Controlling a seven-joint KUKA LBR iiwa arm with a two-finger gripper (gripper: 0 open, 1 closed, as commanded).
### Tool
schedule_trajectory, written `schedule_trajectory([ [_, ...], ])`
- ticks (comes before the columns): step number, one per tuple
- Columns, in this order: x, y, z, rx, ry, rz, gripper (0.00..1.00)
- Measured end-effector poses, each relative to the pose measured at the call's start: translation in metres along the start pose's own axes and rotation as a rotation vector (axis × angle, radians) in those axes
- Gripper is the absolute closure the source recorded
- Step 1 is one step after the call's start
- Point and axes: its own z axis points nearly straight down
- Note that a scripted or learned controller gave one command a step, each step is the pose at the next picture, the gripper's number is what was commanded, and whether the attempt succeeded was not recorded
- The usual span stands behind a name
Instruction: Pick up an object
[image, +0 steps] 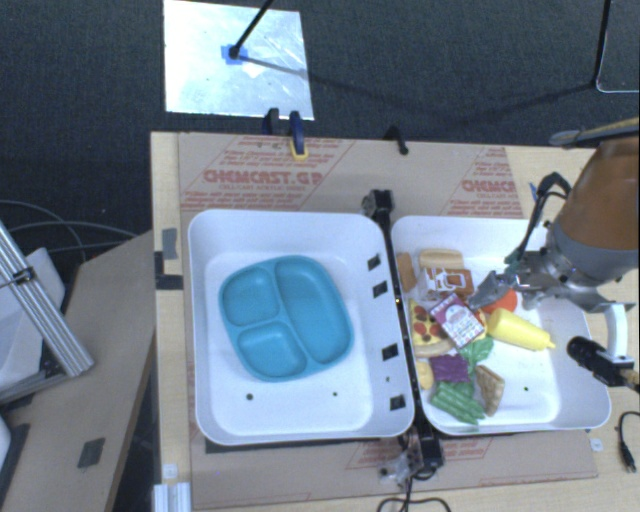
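**Asker:** What lies on the bench, going from left to right?

**Describer:** Two shallow white bins sit side by side. The left bin (230, 400) holds a blue divided plate (286, 317) with three compartments and nothing on it. The right bin (560, 400) holds a heap of toy food crowded toward its left side: a tan box-like piece (445, 270) at the far end, a small printed packet (459, 324) in the middle, a purple piece (450, 367), a green pod-shaped piece (458, 402) at the near end, and a yellow squeeze-bottle shape (520, 330) to the right of the packet.

**Asker:** And the arm?

**Describer:** It reaches in from the right. The gripper (497, 290) hangs low over the right bin, just beyond the yellow bottle, beside something orange-red (507, 299). Whether its fingers are apart or closed, or have hold of anything, cannot be told from this view.

**Asker:** How would the nearest object handle?

**Describer:** The yellow bottle looks like light, hollow, rigid plastic with a smooth skin, so probably slippery. It lies on its side, tilted. A grip across its rounded middle seems safest; the tapered tip would likely slide out.
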Motion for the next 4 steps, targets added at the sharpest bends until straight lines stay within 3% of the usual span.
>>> schedule_trajectory([
  [1,0.039,-0.054,0.064,0.01,0.004,0.001,0.0],
  [2,0.036,-0.05,0.05,-0.003,0.0,0.003,1.0],
  [3,0.051,-0.052,0.006,-0.004,0.0,-0.002,1.0],
  [4,0.092,-0.052,-0.005,-0.002,0.001,-0.006,1.0],
])
